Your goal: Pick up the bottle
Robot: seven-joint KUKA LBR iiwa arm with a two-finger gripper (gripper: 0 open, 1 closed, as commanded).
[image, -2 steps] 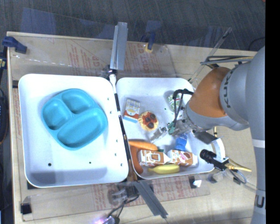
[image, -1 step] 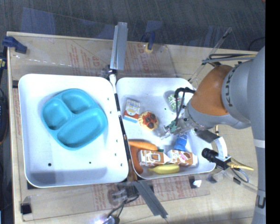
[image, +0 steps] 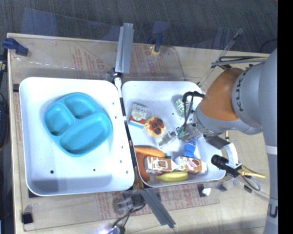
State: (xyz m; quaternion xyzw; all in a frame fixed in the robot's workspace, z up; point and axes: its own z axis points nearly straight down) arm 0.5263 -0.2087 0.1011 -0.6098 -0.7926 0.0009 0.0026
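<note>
The gripper (image: 185, 133) hangs low in the right bin (image: 156, 89), but whether it is apart or together cannot be told. One bottle (image: 173, 165), brown-labelled and lying on its side, rests just below it against the bin's near wall, touching one banana (image: 173, 176) and one carrot (image: 147, 151). One small carton (image: 137, 113) lies to the left. The left bin (image: 31, 130) holds one blue divided plate (image: 78, 123), with bare floor around it.

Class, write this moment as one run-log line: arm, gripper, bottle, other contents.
arm: over right bin | gripper: low among items | bottle: lying by banana, not held | left bin: blue tray
</note>
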